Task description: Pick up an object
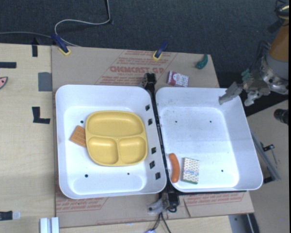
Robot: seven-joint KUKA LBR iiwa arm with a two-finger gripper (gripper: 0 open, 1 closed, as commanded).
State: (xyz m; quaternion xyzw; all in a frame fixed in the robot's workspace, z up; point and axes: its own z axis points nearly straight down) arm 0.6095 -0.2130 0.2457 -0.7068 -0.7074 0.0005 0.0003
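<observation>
Gripper (pixel 238 93) poised at the far right corner of the right bin (pixel 211 111), fingers spread apart with nothing between them. Down toward the near edge and left of the gripper, inside that same bin, an orange sausage-shaped piece (pixel 174 167) lying just beside a small patterned packet (pixel 191 170). Further left still, in the left bin (pixel 70 130), a yellow divided tray (pixel 117 137) covering part of a tan waffle-like piece (pixel 78 136); both bins resting on the counter (pixel 19 130).

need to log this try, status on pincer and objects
Pincer over right bin's top right rim, holding nothing. Hotdog and packet untouched.
</observation>
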